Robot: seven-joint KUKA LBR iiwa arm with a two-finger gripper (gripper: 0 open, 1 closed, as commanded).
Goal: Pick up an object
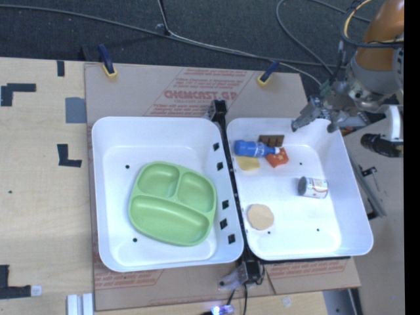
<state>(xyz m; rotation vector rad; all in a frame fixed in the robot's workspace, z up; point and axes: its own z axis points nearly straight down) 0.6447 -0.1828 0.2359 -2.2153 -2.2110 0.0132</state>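
My gripper point(317, 122) hangs over the far right rim of the right bin point(341, 176), open, its two fingers spread with nothing between them. In that bin lie a blue bottle point(252, 149) with a yellow piece point(248, 164) beside it, a brown block point(271, 140), a small red item point(278, 157), a silver can point(313, 187) on its side, and a round tan disc point(260, 216). The gripper is above and to the right of the brown block, apart from all objects.
The left bin point(108, 176) holds a green divided plate point(173, 203). A black divider point(226, 176) with clips runs between the bins. Cables cross the dark floor behind the bench, and clamps hold the cardboard sheet at its far edge.
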